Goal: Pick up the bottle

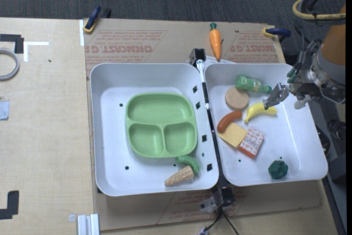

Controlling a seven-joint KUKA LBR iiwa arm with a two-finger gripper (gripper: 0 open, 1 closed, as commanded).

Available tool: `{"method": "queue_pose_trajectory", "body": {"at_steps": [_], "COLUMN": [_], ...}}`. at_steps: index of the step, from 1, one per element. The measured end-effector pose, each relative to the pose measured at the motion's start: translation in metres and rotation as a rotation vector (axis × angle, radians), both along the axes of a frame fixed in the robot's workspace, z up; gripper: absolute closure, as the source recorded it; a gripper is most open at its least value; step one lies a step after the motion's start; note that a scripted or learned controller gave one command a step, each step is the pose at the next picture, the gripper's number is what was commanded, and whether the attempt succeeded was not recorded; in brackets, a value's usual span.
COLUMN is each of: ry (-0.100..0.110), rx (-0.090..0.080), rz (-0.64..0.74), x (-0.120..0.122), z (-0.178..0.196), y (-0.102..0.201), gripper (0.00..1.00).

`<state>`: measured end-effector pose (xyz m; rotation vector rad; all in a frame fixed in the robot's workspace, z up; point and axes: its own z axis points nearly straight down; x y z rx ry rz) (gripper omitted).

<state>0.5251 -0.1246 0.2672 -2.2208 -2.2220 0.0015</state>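
Bottle (251, 84) lies untouched at the far side of the right bin (300, 143), just beside the round cookie (237, 98). Gripper (273, 97) hovers near its cap end, holding nothing; can't tell its opening. Grasp and lift remain.

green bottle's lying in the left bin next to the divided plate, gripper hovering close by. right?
Not quite. The camera view shows the green bottle lying in the right bin, near its far wall beside the round tan disc. The divided plate sits alone in the left bin with the cone. The gripper is close by, just right of the bottle.
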Motion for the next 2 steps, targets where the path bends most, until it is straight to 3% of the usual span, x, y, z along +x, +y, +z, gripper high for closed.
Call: {"method": "queue_pose_trajectory", "body": {"at_steps": [1,2], "ry": [0.000,0.001], "rx": [-0.001,0.000], "rz": [-0.001,0.059], "x": [0.000,-0.048], "z": [0.009,-0.014], "y": [0.000,0.103], "gripper": [1.00,1.00]}}
